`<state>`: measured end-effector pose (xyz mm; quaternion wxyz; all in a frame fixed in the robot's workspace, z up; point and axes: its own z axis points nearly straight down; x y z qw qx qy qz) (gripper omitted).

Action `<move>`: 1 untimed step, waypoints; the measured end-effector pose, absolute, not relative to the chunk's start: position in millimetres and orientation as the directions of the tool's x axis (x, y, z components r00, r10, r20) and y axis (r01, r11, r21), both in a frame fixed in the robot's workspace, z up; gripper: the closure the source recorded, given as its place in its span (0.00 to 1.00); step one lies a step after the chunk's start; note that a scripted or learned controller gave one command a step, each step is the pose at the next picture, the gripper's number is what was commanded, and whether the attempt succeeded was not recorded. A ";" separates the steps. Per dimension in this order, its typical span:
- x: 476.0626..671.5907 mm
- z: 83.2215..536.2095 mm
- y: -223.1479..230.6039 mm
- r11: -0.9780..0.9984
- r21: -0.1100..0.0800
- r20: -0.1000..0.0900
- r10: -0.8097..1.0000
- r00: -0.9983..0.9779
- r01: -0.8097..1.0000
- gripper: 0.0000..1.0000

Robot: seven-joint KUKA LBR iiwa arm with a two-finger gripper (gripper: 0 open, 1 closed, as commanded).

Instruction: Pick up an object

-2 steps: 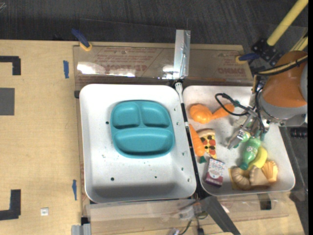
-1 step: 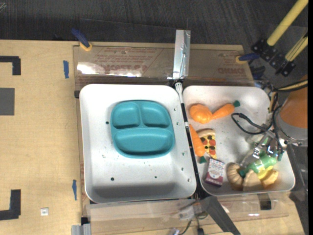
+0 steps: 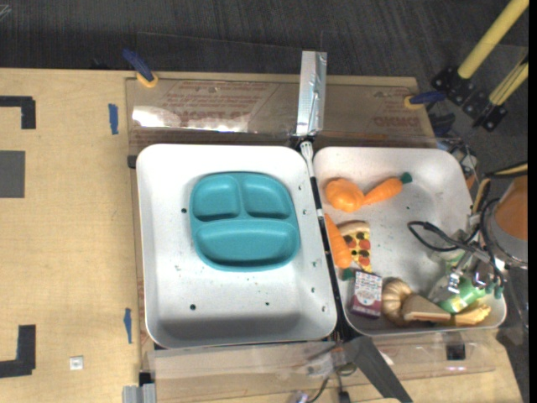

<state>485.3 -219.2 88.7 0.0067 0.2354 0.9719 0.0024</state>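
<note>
The grey arm with its orange band came in at the right edge of the frame, and its two-finger gripper [image 3: 471, 277] hung low over the lower right corner of the right-hand shallow white bin [image 3: 436, 159]. Whether that hand was spread or pressed together could not be told; cables and metal parts cluttered it.

Just beside it lay a small green plastic piece [image 3: 460, 299] and a yellow banana-like toy [image 3: 471, 315], with a tan mushroom-shaped toy [image 3: 403, 299] to their left. Further left sat a small purple-and-white box [image 3: 366, 294], a pizza-slice toy [image 3: 356, 243], and above them an orange carrot toy [image 3: 379, 191] and a round orange fruit toy [image 3: 344, 194]. The left white bin [image 3: 159, 250] held a teal divided plastic plate [image 3: 243, 221].

The step in hand looked like the descent onto a pick in that crowded corner. The next move probably called for settling squarely over one item, likely the green piece, without nudging its neighbours.
</note>
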 end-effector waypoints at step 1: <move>574.3 154.7 -222.6 0.962 0.000 -0.013 0.274 -0.962 0.274 0.00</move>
